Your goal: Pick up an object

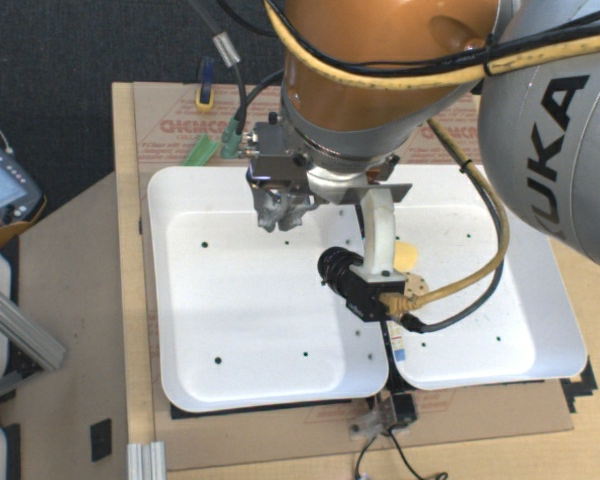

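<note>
The gripper (278, 211) hangs over the left bin (230, 308), far side (clenched or released, one cannot tell). The yellow object (407, 256), at the right bin's (525, 268) left edge, looks small and light; pinch across its width.

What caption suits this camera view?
Tool over the left bin's far end; yellow object in the right bin.

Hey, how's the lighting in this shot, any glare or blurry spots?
Camera view: bright glare on the arm's orange band; the grey link at the right looks soft, likely from being close to the lens; the left bin is brighter near its front, greyer under the hand.
</note>
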